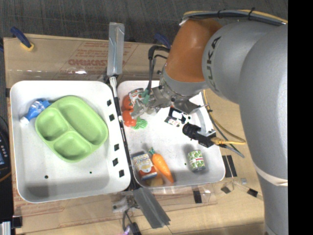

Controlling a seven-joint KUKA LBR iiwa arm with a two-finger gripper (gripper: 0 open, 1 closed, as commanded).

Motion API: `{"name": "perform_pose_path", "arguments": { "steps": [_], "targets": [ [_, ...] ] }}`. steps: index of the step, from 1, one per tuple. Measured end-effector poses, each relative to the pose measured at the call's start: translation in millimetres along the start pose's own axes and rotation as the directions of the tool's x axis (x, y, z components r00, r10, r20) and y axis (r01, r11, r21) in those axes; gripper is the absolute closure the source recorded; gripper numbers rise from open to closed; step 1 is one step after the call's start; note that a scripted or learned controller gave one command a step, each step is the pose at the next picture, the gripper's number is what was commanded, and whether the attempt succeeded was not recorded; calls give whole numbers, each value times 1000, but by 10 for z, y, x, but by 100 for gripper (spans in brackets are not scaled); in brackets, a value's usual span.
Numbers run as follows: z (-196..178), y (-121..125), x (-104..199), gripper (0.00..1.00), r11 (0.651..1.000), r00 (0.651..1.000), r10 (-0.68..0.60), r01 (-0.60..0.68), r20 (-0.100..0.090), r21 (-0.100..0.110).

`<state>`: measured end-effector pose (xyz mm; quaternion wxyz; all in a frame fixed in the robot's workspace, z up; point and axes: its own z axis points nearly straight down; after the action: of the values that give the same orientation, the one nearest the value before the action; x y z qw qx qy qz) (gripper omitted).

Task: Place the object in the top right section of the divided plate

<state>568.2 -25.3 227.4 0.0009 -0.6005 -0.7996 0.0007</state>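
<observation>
Nearest, well toward the camera from the gripper (143,104), a carrot (162,166), small carton (144,163) and green can (196,160) lie along the right bin (215,177) edge. Whether the gripper's grip is spread or pinched I cannot tell; it hovers at red and green toy food (129,115). Across the divider, the green divided plate (71,127) waits; lift cleanly, clear the wall, then lower over its top right section.

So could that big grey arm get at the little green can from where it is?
Probably yes. The green can stands apart in the right bin with bare floor around it, and the gripper hangs over that bin.
</observation>
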Motion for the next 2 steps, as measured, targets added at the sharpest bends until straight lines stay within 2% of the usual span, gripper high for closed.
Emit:
{"name": "perform_pose_path", "arguments": {
  "steps": [1, 2],
  "targets": [
    [0, 0, 0, 0, 1000, 1000, 0, 0, 0, 0],
    [-546, 432, -77, 0, 979, 979, -203, 203, 3, -2]
  ]
}}
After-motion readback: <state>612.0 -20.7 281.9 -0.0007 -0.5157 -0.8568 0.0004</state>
